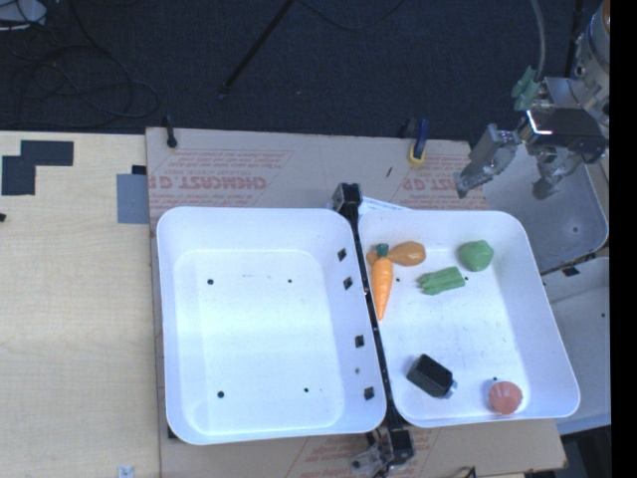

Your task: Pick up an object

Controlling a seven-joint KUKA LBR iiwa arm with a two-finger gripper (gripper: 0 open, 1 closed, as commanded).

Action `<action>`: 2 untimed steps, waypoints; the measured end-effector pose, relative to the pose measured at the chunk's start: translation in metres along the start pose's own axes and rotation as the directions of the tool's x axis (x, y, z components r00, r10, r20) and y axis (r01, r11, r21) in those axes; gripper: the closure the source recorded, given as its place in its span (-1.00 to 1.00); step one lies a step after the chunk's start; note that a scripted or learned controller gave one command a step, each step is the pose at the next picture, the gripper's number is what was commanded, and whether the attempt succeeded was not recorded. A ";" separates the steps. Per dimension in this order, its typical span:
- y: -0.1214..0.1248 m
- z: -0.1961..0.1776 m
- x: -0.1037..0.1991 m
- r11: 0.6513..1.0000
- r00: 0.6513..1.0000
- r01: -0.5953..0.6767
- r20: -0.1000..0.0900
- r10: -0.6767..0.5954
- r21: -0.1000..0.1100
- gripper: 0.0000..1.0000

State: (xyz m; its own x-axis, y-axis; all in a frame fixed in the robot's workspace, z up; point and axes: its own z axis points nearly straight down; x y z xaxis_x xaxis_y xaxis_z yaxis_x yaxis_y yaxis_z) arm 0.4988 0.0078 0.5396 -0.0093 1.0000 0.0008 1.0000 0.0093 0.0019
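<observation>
The right bin (542, 297) holds several objects. An orange carrot (381, 287) lies along its left wall, with an orange rounded piece (407, 254) beside its top. A green rounded piece (476, 255) and a long green piece (441, 281) lie near the back. A black block (431, 375) and a reddish ball (505, 396) sit near the front. My gripper (516, 175) hangs above the bin's far right corner, beyond the back rim. It is open, its fingers spread wide with nothing between them.
The left bin (174, 267) stands beside the right one, a black divider (363, 297) between them. Both rest on a cardboard sheet (259, 172). A blue and yellow clamp (419, 142) stands at the cardboard's back edge.
</observation>
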 end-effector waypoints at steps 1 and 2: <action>-0.001 -0.007 -0.003 1.000 1.000 -0.003 0.002 0.003 0.008 1.00; 0.011 0.003 0.066 1.000 1.000 -0.004 0.001 0.004 0.007 1.00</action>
State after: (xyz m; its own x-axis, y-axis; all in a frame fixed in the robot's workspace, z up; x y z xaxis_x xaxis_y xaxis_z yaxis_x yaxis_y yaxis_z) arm 0.5090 0.0736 0.5365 -0.0053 1.0000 -0.0001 1.0000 0.0053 -0.0052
